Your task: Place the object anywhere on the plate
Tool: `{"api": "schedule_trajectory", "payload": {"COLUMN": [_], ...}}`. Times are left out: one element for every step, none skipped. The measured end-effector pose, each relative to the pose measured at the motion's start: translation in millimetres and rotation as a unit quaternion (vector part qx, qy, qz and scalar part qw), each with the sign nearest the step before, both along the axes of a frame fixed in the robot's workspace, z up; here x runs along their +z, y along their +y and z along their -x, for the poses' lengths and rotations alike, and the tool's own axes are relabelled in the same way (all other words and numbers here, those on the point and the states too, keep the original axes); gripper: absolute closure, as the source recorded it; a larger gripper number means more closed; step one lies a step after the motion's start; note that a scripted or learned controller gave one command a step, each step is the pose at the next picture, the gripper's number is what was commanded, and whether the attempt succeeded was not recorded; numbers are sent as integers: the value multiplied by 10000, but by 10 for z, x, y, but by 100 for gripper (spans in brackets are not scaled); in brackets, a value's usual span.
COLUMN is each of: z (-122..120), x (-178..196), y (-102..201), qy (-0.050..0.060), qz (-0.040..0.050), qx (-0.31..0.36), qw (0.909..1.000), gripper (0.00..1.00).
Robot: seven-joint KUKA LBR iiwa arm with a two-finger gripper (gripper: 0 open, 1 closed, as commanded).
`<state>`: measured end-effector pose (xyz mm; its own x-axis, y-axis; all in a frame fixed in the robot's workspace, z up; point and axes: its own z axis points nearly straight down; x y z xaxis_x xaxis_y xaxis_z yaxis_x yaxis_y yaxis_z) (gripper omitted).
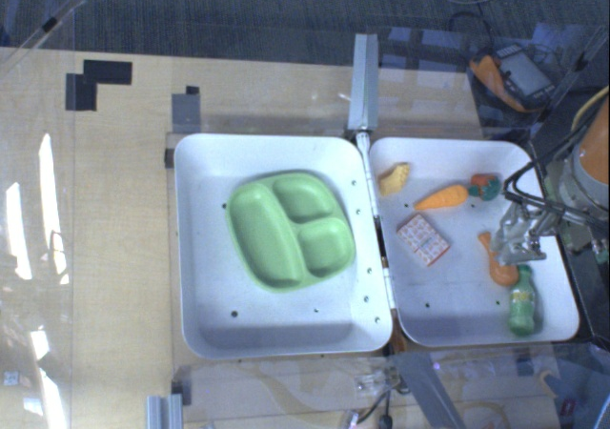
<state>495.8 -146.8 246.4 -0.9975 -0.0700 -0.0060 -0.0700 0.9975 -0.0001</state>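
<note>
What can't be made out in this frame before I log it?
- End effector: too small and blurred in the camera view to tell its finger state or whether it holds anything.
- Orange toy: partly hidden beneath the end effector; shape unclear.
- Arm: cut off by the right edge.
- Waffle-like toy: too small to identify firmly.
- Green divided plate: nothing discernible on it at this resolution.

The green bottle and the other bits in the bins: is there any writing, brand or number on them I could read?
No text can be read anywhere in this view.
Green bottle: its middle looks paler, perhaps a label, too blurred to read.
Checked pink waffle-like square: a grid pattern, no letters.
Green plate: plain.
Black marks on the bench: plain blocks, not writing.
</note>
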Motion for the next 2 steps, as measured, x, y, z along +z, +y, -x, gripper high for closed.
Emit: {"api": "schedule_trajectory", "payload": {"z": [19, -37], "x": [-137, 240], "y": [-306, -243], "qy": [-4, -38], "qz": [7, 24], "qx": [595, 2210], "qw": [9982, 9753], "gripper": [100, 100]}}
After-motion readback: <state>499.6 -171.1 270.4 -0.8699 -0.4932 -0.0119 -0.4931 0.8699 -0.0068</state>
